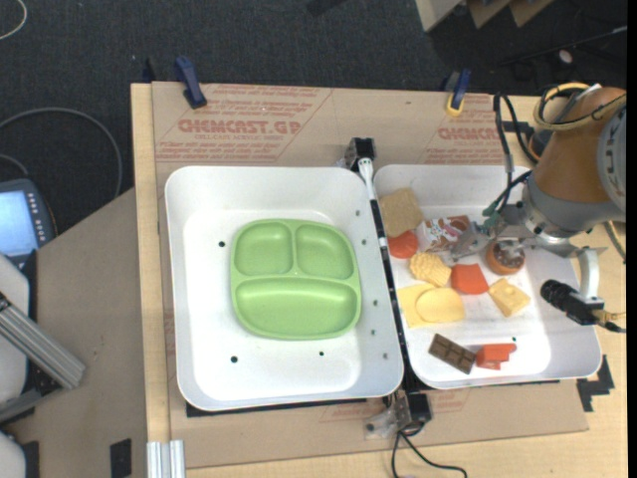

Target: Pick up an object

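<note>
The right bin [567,352] holds several toy foods: a tan bread slice [402,207], a red round piece [402,244], a white and red packet [441,230], a yellow ridged piece [430,267], an orange-red block [470,279], a cheese wedge [511,298], a pale yellow flat piece [435,308], a chocolate bar [451,353], a small red block [495,355] and a brown round piece [505,258]. My gripper [474,243] hangs low over the middle of this bin, between the packet and the brown round piece, just above the orange-red block. I see nothing clearly held.
The left bin [199,267] carries a green divided plate [296,278]. A black clip [359,151] sits where the bins meet at the back. The grey and orange arm [577,167] covers the right bin's back right corner. Cables run along the right side.
</note>
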You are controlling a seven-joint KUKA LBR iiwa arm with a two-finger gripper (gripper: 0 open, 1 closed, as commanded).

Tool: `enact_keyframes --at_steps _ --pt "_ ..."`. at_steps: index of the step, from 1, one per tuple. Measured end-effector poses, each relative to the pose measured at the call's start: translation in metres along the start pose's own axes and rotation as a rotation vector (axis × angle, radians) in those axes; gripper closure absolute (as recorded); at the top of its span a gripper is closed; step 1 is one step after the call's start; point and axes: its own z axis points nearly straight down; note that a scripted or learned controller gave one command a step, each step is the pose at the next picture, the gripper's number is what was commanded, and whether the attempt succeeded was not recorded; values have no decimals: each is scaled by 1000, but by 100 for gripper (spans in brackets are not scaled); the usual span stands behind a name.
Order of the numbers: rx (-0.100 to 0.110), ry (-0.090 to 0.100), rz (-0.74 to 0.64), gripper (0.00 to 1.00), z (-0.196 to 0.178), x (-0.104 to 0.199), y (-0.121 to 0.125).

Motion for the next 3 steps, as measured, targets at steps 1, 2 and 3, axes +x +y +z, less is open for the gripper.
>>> enact_keyframes --at_steps 1,2,3 --pt "-4 -4 -2 0 9 56 -23" --pt "-10 -6 3 100 -3 53 -21" --pt "-1 -1 4 100 -98 23 -53"
